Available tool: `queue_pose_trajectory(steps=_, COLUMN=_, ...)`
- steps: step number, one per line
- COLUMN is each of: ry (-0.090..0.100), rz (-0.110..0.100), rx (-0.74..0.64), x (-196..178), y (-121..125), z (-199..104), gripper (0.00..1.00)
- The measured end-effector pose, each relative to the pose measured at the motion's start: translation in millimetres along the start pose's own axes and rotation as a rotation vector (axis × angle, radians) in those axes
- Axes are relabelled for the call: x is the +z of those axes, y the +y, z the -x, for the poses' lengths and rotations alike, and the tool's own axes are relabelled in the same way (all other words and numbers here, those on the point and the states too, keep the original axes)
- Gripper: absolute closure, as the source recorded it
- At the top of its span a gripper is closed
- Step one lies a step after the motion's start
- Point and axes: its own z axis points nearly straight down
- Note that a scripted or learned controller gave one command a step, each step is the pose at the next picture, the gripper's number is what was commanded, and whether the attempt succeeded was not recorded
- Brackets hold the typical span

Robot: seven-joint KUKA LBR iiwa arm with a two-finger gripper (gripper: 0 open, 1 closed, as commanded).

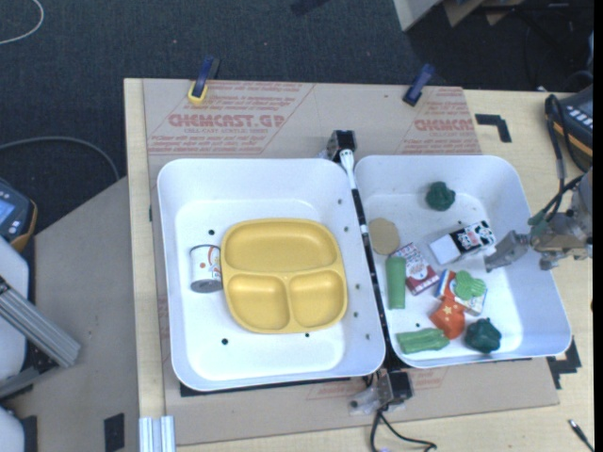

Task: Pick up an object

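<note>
The right bin [528, 191] holds several small items. Among them are a dark green lump [438, 195], a tan disc [382, 235], a white and black box [464, 242], a red and white packet [415, 267] and an upright green cylinder [395, 282]. Near the front lie an orange piece [449, 319], a green, white and orange packet [469, 288], a flat green piece [422, 340] and a dark green toy [483, 335]. My gripper [506, 251] reaches in low from the right edge, just right of the white and black box, with nothing visibly in it.
The left bin [188, 186] carries a yellow divided plate [281, 273] and a small can [204, 267] lying beside it on the left. Clamps [201, 81] hold the cardboard at the back. Cables hang at the far right.
</note>
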Motion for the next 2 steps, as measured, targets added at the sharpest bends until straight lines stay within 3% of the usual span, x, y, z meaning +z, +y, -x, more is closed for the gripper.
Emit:
queue_pose_trajectory(steps=1, ry=-0.003, rz=0.010, rx=-0.004, x=-5, y=3, z=0, gripper=0.00)
queue_pose_trajectory(steps=2, ry=0.001, rz=0.003, rx=-0.004, x=49, y=-2, z=-10, gripper=0.00)
